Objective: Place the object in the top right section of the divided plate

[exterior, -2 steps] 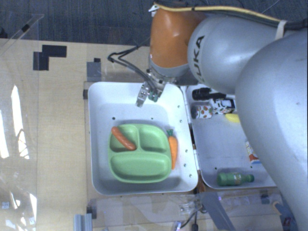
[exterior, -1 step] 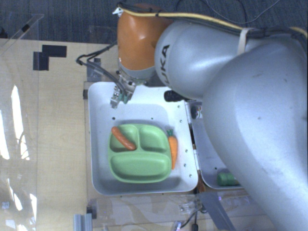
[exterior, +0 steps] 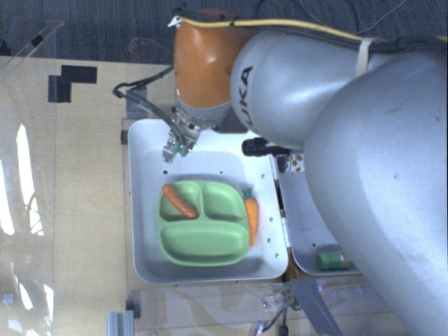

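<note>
Two shallow white bins sit side by side on the bench point(exterior: 70, 222), and I reach across them from the right. One green divided plate point(exterior: 203, 247) lies in the left bin point(exterior: 140, 187), and I count three sections in it: two smaller ones along the top and one long one across the bottom.

Two orange things are close to that plate. One is a reddish-orange sausage-shaped piece point(exterior: 179, 201), lying at a slant in the plate's top left section. The other is a carrot point(exterior: 251, 219) with a small green tuft at its upper end. It lies on the bin floor outside the plate, lengthwise along the plate's right rim, touching it or just beside it. I cannot tell which of the two is the object meant for the top right section.

One gripper point(exterior: 173, 149) is mine. It hangs over the upper left part of the left bin, above the plate's top edge and apart from both orange things. Whether it is apart or together I cannot tell, and I see nothing held in it.

Two things show in the right bin point(exterior: 308, 215) past my arm: one green item point(exterior: 332, 260) near the lower edge, and one spotted item point(exterior: 297, 162) at the top corner, mostly hidden.
</note>
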`<action>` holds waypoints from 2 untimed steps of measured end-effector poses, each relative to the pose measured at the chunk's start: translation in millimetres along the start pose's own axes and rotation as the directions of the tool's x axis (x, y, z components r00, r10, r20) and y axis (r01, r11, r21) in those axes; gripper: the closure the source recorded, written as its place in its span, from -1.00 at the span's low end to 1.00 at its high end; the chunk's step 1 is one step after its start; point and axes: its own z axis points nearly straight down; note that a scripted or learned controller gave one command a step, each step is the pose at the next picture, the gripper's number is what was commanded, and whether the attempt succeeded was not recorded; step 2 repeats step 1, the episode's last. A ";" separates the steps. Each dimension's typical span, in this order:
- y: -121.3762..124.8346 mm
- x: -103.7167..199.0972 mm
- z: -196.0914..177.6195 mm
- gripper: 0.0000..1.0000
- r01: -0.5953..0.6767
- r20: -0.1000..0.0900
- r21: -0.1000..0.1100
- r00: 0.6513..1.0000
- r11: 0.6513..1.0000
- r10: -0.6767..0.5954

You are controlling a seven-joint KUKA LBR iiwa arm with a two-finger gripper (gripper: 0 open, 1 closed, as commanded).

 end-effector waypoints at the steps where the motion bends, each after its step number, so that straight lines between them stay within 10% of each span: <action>1: -13.7 24.6 -0.4 1.00 0.045 0.000 0.001 0.999 0.999 -0.045; 2: -13.7 24.6 -0.4 1.00 0.045 0.000 0.001 0.999 0.999 -0.045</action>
